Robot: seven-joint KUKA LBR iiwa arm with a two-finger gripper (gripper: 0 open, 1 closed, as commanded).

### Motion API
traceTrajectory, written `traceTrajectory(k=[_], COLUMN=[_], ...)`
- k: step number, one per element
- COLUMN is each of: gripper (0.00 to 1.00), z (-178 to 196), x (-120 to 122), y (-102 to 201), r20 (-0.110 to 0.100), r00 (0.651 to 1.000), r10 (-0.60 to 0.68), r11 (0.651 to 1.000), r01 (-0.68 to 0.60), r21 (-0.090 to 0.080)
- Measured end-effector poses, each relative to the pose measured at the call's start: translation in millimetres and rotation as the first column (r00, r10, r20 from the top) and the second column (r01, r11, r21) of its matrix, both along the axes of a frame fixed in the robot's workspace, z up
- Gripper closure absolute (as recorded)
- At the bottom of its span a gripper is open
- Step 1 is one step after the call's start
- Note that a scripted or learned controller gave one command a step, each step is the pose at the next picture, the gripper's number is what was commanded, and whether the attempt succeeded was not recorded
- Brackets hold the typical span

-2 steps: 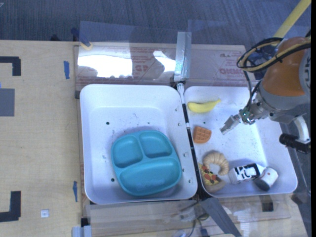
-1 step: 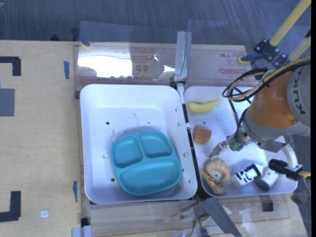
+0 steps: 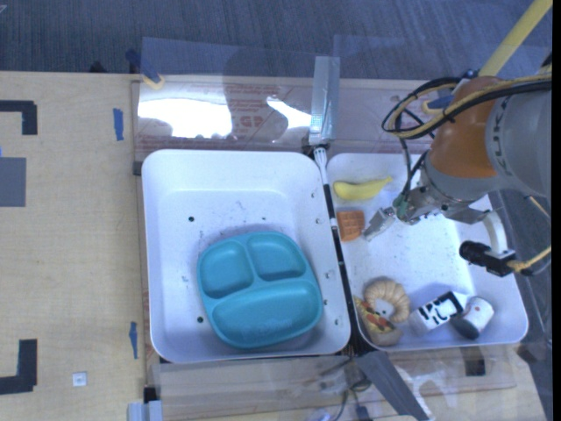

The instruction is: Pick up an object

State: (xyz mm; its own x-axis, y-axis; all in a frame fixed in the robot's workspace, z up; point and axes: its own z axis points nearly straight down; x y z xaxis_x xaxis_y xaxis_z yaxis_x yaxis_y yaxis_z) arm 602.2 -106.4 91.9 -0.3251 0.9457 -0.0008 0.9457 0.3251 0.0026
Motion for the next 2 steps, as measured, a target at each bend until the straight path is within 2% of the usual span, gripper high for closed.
traceTrajectory(k=[1,2], gripper=[0.00,1.00], z=[-5.1,8.5], x=[51.7,54.2], y=[2.2,3.2], r20=[0.002,0.010], r00=[1.000,1.000], r10=[0.001,0.004], r11=[1.000,1.000], r01=[-0.001,-0.004], r21=[-0.001,-0.003])
